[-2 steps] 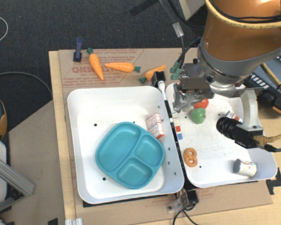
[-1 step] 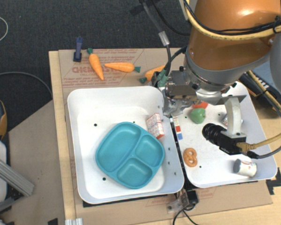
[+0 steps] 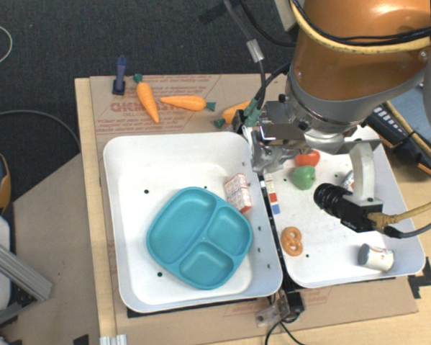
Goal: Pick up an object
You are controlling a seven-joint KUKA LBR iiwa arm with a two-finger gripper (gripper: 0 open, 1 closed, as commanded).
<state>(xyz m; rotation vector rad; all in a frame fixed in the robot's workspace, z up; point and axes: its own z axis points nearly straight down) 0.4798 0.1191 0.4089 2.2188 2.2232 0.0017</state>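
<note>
Hovering over the bin divider, grip state unclear

You've got the gripper [image 3: 263, 153] low at the top of the right bin [image 3: 336, 270], by the wall shared with the left bin [image 3: 124, 209]. Can't tell how it's set. Nearest: red object [image 3: 308, 157] and green object [image 3: 302, 176], just right. Pretzel [image 3: 292, 240] sits lower down. Blue tray [image 3: 199, 237] and small carton [image 3: 237, 192] lie in the left bin.

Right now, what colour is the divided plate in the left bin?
Light blue, a turquoise shade: the divided plate, camera view.

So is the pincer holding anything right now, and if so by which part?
Cannot be told. The pincer sits low at the dividing edge between the bins, beside the small carton, and the arm's body hides its tips.
</note>
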